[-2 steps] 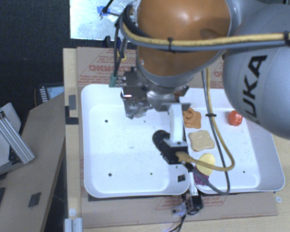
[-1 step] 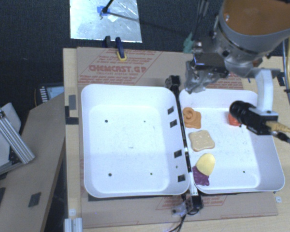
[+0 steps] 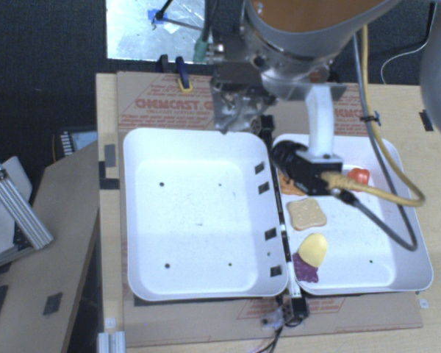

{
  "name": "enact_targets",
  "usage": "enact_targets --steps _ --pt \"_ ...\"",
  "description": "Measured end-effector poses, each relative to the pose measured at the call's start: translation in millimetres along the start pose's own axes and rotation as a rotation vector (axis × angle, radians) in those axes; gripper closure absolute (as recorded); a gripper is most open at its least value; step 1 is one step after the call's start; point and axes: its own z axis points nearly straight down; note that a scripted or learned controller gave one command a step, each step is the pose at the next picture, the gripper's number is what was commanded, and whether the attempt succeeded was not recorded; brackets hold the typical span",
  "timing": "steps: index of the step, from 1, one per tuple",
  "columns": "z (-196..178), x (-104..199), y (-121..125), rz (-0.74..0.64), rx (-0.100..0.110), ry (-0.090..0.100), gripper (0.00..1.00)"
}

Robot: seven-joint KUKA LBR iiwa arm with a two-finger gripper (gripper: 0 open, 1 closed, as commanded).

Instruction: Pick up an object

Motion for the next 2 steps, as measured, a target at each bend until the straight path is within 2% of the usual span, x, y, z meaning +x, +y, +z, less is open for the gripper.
enact_targets --steps 1,2 --pt "2 -5 1 0.01 0.004 -0.003 0.0" --pt "-10 -5 1 0.008 0.001 -0.001 1.0"
